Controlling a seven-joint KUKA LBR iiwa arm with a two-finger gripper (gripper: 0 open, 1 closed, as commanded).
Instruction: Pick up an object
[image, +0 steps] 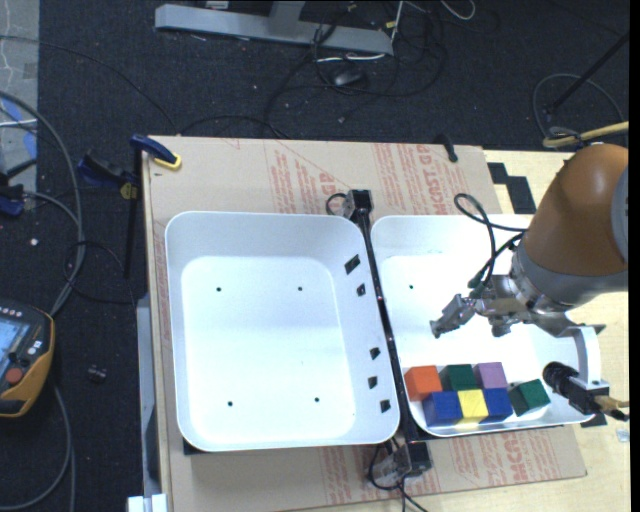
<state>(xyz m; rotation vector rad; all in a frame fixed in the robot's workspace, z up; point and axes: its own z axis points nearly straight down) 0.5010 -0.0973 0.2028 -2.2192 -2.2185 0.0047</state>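
Hovering over the right bin (400, 262), the pincer (450, 318) points left with its fingers slightly parted and nothing between them. It stands apart from the blocks, which lie packed at the near edge of that bin: an orange block (423, 380), a dark green block (460, 377) and a purple block (491, 374) in the far row, then a blue block (441, 407), a yellow block (472, 404), a second blue block (497, 402) and a green block (528, 396) in the near row.

Risks, as judged from this layout:
- The blocks touch one another. A finger may land on a neighbour instead of entering a gap, so the pincer closes on nothing.
- The near row sits against the bin wall, leaving little room for a finger.
- A sideways push may scatter the cluster.

The left bin (190, 300) sits beside it on the desk (300, 170).
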